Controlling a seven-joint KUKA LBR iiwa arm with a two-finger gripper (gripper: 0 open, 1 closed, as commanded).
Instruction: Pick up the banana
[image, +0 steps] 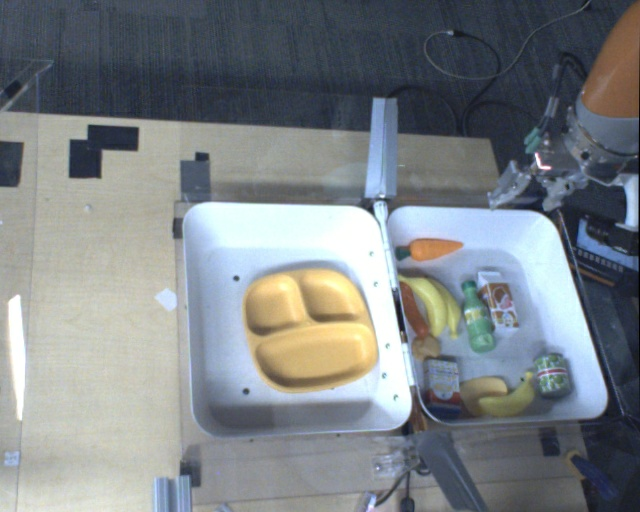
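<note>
The arm (610, 80) comes in at top right, cut off by the frame edge, and its gripper (530, 180) hangs above the far rim of the right bin (560, 240). The fingers (505, 190) look spread apart with nothing between them, though they are small and blurred.

The banana (437, 303) lies in the right bin against the divider side, between the carrot (432, 249) and a small can (441, 377). Something reddish (413, 312) sits half hidden under its left edge; hard to say what.

A second banana (500, 396) curves along the near wall, touching a green-labelled can (550, 373). A green bottle (478, 318) lies beside a small carton (498, 300); print shows on both, too small to read.

In the left bin (210, 300), a yellow tray (305, 328) with three compartments. Black marks (100, 148) sit on the tabletop (90, 350) at far left.
</note>
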